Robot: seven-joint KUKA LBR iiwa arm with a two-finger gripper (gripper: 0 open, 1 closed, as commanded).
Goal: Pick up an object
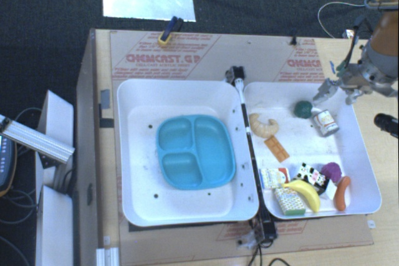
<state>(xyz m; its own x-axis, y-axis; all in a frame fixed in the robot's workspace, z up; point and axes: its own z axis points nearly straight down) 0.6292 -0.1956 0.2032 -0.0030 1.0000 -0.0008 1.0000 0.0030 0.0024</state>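
Bins: two white bins side by side on the bench (187, 50); the left bin (140, 109), the right bin (358, 134).
Left bin: one blue tray (195, 151) with three compartments, lying flat near the middle.
Right bin, count: nine loose things, one of each.
Far end: one green ball (303, 109) and just right of it one silver can (325, 122) on its side, close together.
Left side: one croissant (264, 126) near the dividing wall, and one orange cracker (277, 149) just in front of it.
Near end: a crowded cluster of one carton (273, 177), one green box (289, 201), one banana (304, 192) against the box, one black-and-white piece (313, 177), one purple thing (331, 171), and one hot dog (341, 193) at the far right.
Arm: one arm (381, 47), coming in from the right over the right bin's far corner.
Claw: the claw (340, 89) hangs spread open above the far rim, nothing between its fingers, just up and right of the can and ball.
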